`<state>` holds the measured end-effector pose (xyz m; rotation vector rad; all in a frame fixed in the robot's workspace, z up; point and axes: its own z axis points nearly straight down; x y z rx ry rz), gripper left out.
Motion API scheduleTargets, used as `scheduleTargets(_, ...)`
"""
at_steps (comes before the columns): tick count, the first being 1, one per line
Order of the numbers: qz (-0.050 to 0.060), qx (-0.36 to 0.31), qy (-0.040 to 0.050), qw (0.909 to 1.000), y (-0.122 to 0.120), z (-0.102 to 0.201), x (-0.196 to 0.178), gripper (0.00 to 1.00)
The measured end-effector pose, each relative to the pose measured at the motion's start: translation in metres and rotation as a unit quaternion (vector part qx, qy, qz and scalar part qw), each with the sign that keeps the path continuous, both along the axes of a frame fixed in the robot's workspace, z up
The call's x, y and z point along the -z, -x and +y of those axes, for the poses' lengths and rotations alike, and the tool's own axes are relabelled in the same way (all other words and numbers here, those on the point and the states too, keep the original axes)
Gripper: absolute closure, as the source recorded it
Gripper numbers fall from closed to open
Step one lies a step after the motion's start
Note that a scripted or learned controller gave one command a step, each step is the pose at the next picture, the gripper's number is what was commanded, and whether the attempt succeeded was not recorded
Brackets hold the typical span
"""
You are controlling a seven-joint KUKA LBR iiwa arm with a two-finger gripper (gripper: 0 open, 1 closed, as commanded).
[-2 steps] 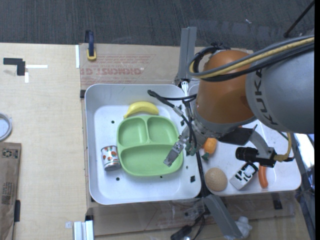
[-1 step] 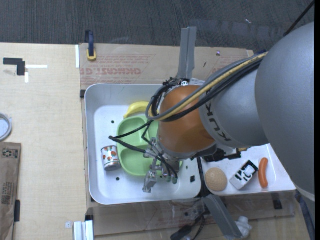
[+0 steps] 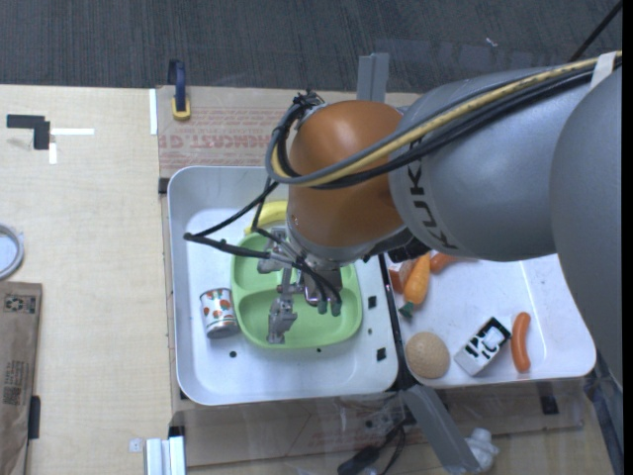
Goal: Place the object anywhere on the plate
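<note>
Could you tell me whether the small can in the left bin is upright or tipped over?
Tipped: the can lies on its side beside the green plate, its patterned wall facing the camera.

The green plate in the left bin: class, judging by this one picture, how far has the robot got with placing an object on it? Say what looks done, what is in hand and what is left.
Done: the gripper is over the green plate in the left bin. In hand: whether it carries anything is unclear. Left: nothing visibly lies on the plate; the can stands beside it, the banana at its far edge.
</note>
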<state>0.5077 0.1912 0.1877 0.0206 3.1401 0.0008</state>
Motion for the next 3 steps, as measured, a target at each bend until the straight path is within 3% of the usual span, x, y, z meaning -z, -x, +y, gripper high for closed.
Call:
scheduleTargets(1,0.001,-0.08,0.0001,0.9968,0.03,-0.071,0.096,0.0)
scheduleTargets(2,0.0,-0.046,-0.0002,0.9989,0.011,-0.068,0.062,0.0)
scheduleTargets(3,0.0,-0.067,-0.0059,0.9977,-0.047,-0.08,0.086,0.0)
